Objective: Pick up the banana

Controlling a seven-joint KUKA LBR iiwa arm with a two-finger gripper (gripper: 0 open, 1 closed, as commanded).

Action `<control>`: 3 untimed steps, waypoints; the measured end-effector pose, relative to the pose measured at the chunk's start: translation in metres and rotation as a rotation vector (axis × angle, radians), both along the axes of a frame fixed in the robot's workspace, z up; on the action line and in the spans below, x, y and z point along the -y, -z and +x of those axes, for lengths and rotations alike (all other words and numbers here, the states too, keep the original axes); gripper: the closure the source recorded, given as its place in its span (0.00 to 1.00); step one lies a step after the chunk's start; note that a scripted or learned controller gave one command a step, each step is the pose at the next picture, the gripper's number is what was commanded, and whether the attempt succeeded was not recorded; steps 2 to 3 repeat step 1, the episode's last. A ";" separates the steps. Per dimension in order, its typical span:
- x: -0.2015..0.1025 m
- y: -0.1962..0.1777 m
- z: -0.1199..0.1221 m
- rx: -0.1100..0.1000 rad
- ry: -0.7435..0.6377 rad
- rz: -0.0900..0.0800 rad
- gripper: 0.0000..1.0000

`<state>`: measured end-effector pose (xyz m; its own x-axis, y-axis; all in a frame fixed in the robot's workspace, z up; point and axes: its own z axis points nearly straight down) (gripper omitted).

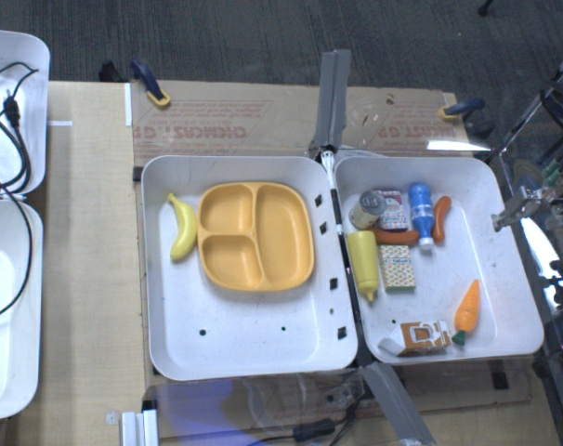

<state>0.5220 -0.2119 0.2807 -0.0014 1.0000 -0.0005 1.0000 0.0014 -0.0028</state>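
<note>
Left of tray [256,235] — banana [182,228] lengthwise, near-far.

The small yellow curved banana [181,228], smooth and plastic-looking like a toy, lies flat on the floor of the left white bin [244,342], in that bin's upper left part. It runs roughly top to bottom in the camera view, its narrow tip toward the far wall and its thicker end toward the near side, with the curve bulging to the right. It lies just beside the left edge of the yellow three-compartment plate [256,235], near the bin's left wall.
</note>
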 end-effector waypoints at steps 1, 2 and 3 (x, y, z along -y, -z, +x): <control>-0.071 0.031 0.011 0.000 -0.051 0.000 0.00; -0.071 0.031 0.011 0.000 -0.051 0.000 0.00; -0.071 0.031 0.011 0.000 -0.051 0.000 0.00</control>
